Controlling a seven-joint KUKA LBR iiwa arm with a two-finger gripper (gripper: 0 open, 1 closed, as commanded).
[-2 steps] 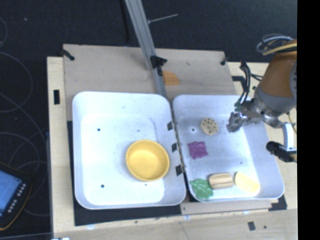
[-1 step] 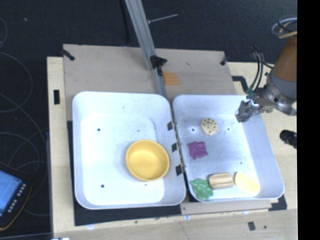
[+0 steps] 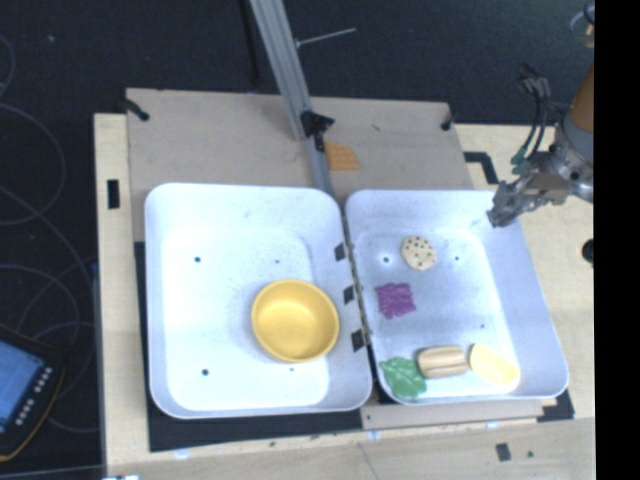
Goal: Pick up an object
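While reaching in from the right, the claw (image 3: 503, 211) hangs over the right bin's (image 3: 520, 278) far corner, grip state unclear.

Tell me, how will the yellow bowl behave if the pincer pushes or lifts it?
The yellow bowl looks rigid, so it would probably slide across the left bin rather than bend. Sitting upright on its base, it seems unlikely to roll. Its smooth, rounded rim may slip from a narrow grip.

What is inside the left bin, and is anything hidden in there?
The left bin holds one yellow bowl, upright, near its right wall. The bowl's inside looks bare. Whatever lies under the bowl is covered.
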